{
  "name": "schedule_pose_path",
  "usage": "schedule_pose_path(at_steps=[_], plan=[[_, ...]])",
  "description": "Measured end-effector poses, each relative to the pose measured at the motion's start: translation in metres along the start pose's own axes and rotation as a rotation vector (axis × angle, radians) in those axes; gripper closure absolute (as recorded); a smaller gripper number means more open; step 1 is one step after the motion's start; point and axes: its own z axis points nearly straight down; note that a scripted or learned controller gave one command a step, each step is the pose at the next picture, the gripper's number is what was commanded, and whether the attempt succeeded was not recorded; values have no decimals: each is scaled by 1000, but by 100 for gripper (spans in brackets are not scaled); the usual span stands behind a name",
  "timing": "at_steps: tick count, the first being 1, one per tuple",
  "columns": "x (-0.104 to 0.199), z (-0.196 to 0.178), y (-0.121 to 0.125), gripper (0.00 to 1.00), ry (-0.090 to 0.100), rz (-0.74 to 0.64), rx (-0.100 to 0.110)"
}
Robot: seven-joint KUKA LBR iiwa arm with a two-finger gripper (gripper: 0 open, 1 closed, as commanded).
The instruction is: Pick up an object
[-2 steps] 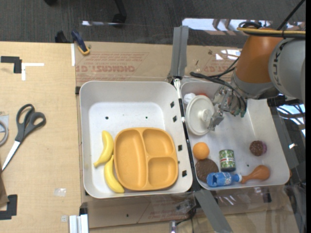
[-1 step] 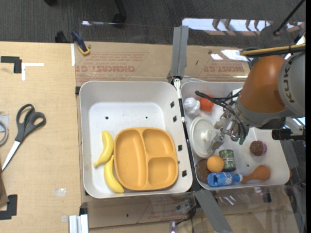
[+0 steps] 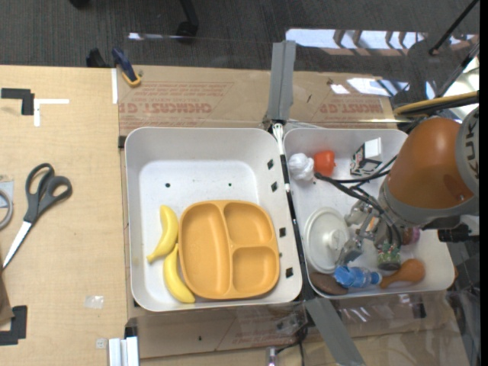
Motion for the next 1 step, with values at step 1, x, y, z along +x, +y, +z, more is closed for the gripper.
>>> schedule_pose_path(at_steps=[1], plan=[[-114,-87,10,0,4,25,0]])
